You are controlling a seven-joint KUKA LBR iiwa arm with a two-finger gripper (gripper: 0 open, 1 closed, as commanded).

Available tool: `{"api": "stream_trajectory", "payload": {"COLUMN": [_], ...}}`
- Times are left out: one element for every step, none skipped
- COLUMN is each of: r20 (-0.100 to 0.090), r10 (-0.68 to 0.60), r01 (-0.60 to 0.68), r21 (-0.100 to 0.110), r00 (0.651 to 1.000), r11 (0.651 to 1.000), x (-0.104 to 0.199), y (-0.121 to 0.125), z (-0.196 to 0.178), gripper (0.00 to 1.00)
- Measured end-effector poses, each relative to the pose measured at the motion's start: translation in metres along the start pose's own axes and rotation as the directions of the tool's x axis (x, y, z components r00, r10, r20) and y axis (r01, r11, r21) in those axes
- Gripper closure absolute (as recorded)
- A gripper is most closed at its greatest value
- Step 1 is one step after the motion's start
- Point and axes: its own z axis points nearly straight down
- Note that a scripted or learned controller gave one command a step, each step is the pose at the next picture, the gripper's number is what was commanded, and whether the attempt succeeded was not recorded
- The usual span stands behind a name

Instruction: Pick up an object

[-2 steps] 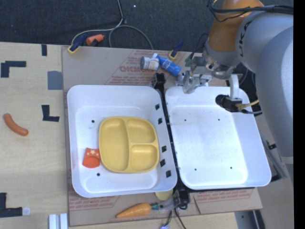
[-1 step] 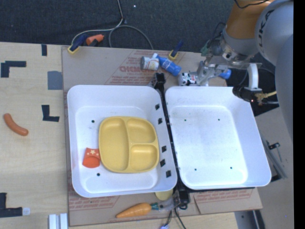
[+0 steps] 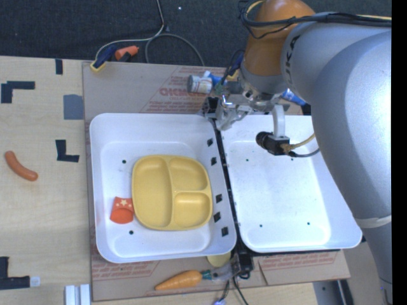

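A yellow plastic plate [image 3: 171, 192], smooth, rounded-square and moulded into three compartments, lies in the middle of the left bin [image 3: 102, 132], a shallow glossy white tray with rounded corners. An orange cup [image 3: 122, 211], small and tipped on its side, rests against the plate's left edge near the bin's front left corner. The right bin [image 3: 286, 202] is of the same white plastic, touching the left one along a shared wall lined with black clips.

The gripper [image 3: 232, 110] hangs over the back end of that shared wall, below the arm's [image 3: 343, 100] orange band; whether its jaws are wide or narrow cannot be told.

Both bins sit on a brown cardboard sheet [image 3: 159, 94] on a pale wooden bench [image 3: 38, 221]. A carrot [image 3: 179, 280] lies at the cardboard's front edge, a small sausage [image 3: 20, 166] near the bench's left edge. Dark carpet [image 3: 76, 11] lies beyond the bench's back edge.
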Motion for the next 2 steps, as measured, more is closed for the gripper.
{"api": "stream_trajectory", "payload": {"r20": [0.004,-0.001], "r10": [0.011,-0.004], "r01": [-0.011,0.004], "r21": [-0.006,-0.005], "r00": [1.0,1.0], "r11": [1.0,1.0], "x": [-0.059,0.059], "y": [-0.007,0.001], "z": [-0.012,0.003], "gripper": [1.0,1.0]}}
